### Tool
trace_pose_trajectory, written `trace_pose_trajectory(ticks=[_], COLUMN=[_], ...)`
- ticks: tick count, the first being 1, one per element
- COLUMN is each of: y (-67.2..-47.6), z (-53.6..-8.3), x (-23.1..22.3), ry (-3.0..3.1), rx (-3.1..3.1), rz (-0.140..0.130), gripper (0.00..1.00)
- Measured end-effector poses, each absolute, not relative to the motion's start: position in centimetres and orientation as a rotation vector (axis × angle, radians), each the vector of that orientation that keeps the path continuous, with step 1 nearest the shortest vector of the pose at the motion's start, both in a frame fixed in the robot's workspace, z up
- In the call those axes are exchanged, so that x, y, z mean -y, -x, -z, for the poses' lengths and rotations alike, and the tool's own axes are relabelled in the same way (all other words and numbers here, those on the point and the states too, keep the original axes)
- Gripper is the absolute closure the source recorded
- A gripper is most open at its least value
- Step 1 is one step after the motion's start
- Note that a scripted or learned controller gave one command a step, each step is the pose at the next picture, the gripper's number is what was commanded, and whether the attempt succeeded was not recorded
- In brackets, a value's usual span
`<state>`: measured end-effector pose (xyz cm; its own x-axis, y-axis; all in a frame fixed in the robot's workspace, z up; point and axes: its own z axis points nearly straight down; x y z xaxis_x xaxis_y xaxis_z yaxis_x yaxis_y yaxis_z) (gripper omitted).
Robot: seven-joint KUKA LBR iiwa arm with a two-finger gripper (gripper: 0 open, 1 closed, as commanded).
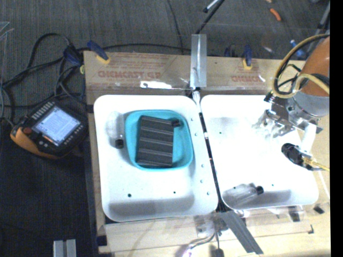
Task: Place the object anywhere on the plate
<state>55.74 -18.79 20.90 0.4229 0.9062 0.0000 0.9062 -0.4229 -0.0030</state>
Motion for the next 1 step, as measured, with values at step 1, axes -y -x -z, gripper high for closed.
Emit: trace_pose_trajectory(ticks=[1], y=[-55.75], z=[-20.9], x=[18.79], ry=[2.648], rx=[1.686], rz=[-0.003], gripper=[0.0])
